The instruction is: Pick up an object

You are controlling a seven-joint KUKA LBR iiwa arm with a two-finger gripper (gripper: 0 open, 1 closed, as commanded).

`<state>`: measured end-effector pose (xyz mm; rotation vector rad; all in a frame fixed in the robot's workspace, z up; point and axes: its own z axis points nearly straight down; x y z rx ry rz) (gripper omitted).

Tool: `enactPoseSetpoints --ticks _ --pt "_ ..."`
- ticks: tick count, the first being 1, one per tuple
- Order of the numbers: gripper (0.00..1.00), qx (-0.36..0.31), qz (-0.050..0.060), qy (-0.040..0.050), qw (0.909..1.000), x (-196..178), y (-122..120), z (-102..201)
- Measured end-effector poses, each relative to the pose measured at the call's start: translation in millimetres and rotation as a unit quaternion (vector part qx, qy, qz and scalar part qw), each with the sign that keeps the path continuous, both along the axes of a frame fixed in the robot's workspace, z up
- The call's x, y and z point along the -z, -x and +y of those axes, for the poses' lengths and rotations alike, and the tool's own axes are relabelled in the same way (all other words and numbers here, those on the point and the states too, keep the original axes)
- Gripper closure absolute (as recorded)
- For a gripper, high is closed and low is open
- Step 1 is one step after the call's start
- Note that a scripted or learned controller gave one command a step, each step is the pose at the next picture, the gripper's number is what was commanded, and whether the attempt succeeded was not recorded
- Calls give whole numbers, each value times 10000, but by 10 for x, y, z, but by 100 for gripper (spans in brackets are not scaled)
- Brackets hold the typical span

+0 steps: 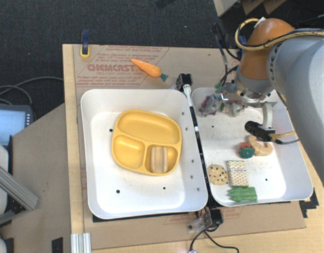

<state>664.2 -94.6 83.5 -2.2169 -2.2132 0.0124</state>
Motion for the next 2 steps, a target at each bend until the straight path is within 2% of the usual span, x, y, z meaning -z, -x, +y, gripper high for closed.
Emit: enactPoseSetpoints --ticks 2 --pt "0 2 0 6 10000 0 0 15"
